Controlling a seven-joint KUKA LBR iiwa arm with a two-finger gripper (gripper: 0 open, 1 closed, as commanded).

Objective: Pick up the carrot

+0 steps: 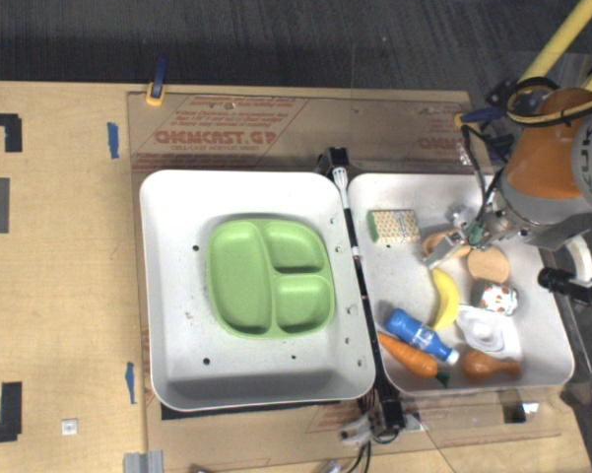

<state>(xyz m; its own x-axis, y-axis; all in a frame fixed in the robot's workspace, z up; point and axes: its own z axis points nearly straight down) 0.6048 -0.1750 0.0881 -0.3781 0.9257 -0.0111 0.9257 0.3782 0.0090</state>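
The carrot is orange and lies at the front left of the right bin, partly under a blue bottle. My gripper hovers at the back middle of that bin, well behind the carrot and apart from it. It sits just above a tan piece. The grey arm with its orange band reaches in from the right.
The right bin also holds a banana, a tan round slice, a green-edged sponge, a white object, a small patterned ball and a brown item. A green divided plate rests in the left bin.
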